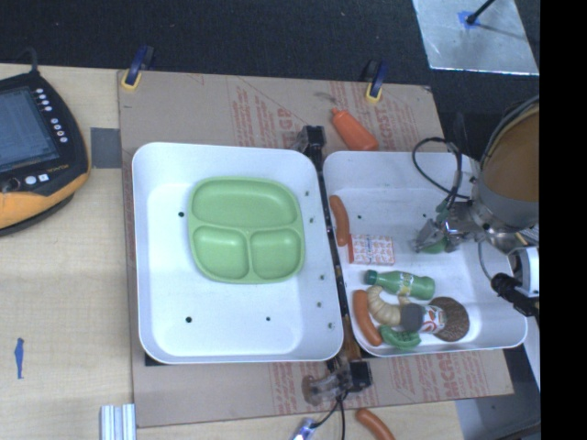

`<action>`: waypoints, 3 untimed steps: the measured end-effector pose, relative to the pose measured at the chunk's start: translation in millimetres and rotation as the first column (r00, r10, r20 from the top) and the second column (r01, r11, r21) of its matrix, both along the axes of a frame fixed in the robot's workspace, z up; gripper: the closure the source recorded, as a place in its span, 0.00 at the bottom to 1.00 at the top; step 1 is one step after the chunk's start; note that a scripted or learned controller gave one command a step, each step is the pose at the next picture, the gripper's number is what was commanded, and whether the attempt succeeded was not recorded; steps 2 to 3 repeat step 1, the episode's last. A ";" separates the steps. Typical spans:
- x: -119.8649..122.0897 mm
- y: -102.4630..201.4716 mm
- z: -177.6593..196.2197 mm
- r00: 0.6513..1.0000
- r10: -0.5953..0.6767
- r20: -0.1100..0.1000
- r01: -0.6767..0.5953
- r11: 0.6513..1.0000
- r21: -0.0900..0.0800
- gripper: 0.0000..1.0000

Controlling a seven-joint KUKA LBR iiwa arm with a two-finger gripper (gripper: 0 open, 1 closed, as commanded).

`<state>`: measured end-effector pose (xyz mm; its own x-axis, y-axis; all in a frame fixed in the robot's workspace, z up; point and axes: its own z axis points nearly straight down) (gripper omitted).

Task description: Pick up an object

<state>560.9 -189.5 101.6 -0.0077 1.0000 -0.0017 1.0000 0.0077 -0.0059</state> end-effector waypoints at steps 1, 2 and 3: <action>76.5 67.2 -9.9 1.000 -0.001 0.002 0.001 1.000 0.002 1.00; 76.5 67.2 -9.9 1.000 -0.001 0.002 0.001 1.000 0.002 1.00; 76.5 67.2 -9.9 1.000 -0.001 0.002 0.001 1.000 0.002 1.00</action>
